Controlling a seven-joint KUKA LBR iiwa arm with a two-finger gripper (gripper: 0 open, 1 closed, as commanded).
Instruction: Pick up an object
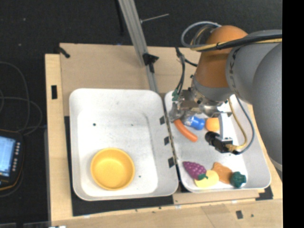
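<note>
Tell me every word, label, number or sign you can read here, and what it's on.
None can be read.
Handheld screen at the left edge: it glows blue, but anything on it is too small and blurred.
Yellow bowl, toy carrot, blue item, both white bins: no lettering visible.

We see a robotics laboratory or test room. A light wooden bench (pixel 104 65) stands on a dark floor and bears two shallow white plastic bins (pixel 80 127), fixed side by side. A slanted grey metal pole (pixel 135 32) rises from the bench. Loose black cables (pixel 19 103) lie on the floor at the left, beside a handheld control pendant with a lit screen (pixel 7 158).
</note>
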